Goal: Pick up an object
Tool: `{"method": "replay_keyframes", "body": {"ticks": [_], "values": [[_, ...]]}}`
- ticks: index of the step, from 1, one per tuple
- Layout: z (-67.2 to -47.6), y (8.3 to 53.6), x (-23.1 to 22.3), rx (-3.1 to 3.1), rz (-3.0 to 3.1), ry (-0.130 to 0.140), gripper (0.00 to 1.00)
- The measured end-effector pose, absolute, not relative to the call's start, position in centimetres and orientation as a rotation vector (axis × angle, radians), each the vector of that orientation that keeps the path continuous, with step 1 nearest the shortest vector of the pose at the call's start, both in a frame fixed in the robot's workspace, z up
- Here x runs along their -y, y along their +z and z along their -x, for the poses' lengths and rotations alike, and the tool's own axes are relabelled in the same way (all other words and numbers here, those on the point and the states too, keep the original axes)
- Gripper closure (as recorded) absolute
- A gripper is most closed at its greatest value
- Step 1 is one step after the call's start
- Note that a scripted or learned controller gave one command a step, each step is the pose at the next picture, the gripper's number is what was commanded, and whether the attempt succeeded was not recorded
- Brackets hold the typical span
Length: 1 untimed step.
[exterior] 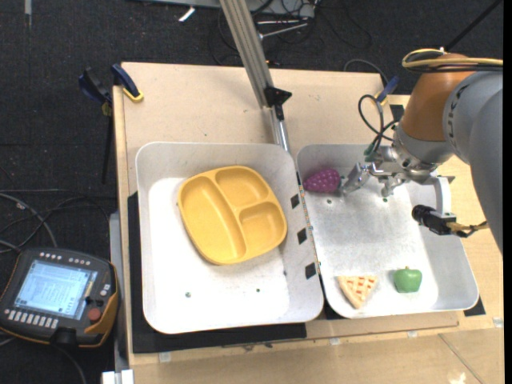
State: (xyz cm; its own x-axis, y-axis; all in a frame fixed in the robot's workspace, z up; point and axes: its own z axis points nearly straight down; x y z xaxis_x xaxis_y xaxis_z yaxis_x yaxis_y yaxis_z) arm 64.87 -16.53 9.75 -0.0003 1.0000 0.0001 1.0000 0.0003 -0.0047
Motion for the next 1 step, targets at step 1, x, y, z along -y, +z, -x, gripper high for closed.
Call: {"method": "replay_keyframes", "body": {"ticks": [1], "values": [[-65.07, 11.20, 16.57, 2.224, 2.223, -0.001, 1.00]]}}
